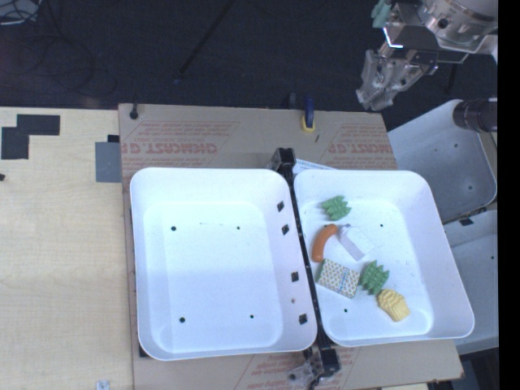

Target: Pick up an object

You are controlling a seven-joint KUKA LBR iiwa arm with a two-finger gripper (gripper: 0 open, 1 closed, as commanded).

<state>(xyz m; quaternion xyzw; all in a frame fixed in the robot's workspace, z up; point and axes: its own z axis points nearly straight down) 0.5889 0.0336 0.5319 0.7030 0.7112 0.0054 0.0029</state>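
Note:
The right bin (439,242) holds several small objects: a green toy (335,208) near its upper middle, an orange curved piece (323,241), a grey-white flat piece (351,244), a patterned square pad (338,278), a dark green toy (374,276) and a yellow toy (393,305). My gripper (380,94) hangs high above the bench, beyond the far edge of the right bin, well apart from all the objects. I see nothing between its fingers.
The left bin (146,218) sits beside the right one, joined by a black clamp strip (294,242). Both rest on a cardboard sheet (211,140). A yellow-blue clip (309,119) stands at the cardboard's far edge. A grey metal plate (443,153) lies to the right.

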